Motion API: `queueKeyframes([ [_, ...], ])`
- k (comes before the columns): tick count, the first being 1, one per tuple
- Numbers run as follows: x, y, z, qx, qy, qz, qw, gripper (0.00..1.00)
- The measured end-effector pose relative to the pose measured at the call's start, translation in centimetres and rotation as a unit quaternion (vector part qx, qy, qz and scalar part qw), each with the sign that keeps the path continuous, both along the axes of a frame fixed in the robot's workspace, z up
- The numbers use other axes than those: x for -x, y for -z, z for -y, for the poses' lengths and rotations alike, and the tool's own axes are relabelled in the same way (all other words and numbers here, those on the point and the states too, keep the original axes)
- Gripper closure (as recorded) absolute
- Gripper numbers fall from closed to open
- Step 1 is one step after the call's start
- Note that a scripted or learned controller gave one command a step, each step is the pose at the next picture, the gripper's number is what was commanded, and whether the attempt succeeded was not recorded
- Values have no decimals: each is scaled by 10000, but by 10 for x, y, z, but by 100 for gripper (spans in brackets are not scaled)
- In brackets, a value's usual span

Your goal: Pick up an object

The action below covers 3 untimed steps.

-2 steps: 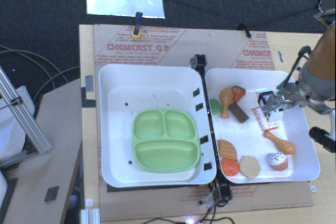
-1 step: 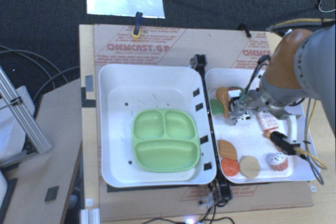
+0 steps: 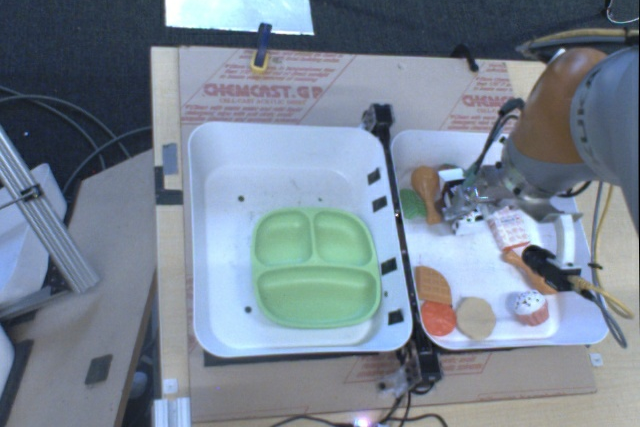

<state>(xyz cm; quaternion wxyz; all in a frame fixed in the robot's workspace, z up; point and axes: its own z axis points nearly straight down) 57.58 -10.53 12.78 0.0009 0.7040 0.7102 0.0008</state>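
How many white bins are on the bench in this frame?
2. The left bin holds a green divided plate; the right bin holds toy food, with the gripper above it.

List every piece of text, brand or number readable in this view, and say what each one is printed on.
"CHEMCAST GP": red print on the brown protective sheet behind the left bin.
"CHEMCAST", partly cut off: the same red print on that sheet behind the right bin, at.
Small packet in the right bin: reddish marks, too blurred to read.

Toy foods (image 3: 447, 300) lie scattered in the right bin (image 3: 500, 340).
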Motion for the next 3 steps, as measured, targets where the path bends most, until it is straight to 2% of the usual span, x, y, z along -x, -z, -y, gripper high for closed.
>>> queueKeyframes([
  [1,-36,32,-17,1,34,27,10000,100],
  [2,-66,37,-16,-30,21,-358,9994,100],
  [3,-96,-65,-81,-8,-5,61,10000,100],
])
